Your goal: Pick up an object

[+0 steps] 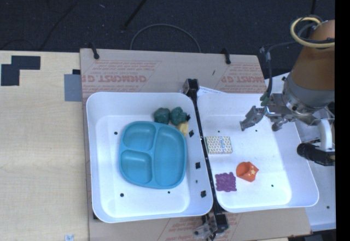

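The arm (311, 65) reaches in over the right bin (306, 193), wrist tilted, its fingers (252, 118) pointing left above the bin floor; whether they are open I cannot tell. Below them lie a patterned sponge (219, 145), an orange block (246, 171) and a purple piece (225, 181), all apart from them.

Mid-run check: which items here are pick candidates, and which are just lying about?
Candidates, right bin, by the pincer: patterned block, orange piece, purple piece.

Lying about, left bin: blue divided plate, dark green lumps.
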Robot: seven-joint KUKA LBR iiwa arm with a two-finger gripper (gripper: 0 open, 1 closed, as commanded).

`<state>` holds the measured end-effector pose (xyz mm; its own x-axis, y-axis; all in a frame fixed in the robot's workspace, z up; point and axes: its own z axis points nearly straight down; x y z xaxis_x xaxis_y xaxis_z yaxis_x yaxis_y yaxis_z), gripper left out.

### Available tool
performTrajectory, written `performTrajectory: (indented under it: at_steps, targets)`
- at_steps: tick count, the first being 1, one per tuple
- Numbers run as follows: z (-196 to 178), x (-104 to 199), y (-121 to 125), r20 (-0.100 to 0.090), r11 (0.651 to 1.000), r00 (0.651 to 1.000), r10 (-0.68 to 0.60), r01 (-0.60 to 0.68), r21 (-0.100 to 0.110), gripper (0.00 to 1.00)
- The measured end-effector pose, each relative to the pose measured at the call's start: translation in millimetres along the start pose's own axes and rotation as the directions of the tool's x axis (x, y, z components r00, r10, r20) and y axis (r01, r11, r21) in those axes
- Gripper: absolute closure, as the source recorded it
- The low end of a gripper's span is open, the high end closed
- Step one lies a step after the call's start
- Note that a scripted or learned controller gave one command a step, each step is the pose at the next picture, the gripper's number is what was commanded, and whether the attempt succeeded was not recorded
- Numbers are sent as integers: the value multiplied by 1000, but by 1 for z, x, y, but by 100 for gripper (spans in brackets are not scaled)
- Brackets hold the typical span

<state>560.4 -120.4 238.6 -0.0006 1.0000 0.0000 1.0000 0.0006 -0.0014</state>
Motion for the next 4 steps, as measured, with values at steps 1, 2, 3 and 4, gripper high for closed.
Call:
performTrajectory:
  at_steps: [1, 2, 3, 4]
  targets:
    - [64, -1, 2, -1, 1000, 1000, 0, 0, 6, 0]
    - [115, -10, 0, -2, 1000, 1000, 1, -1, 7, 0]
    - [148, -8, 2, -6, 1000, 1000, 1, -1, -1, 0]
    - [134, -9, 5, -6, 1000, 1000, 5, -5, -9, 100]
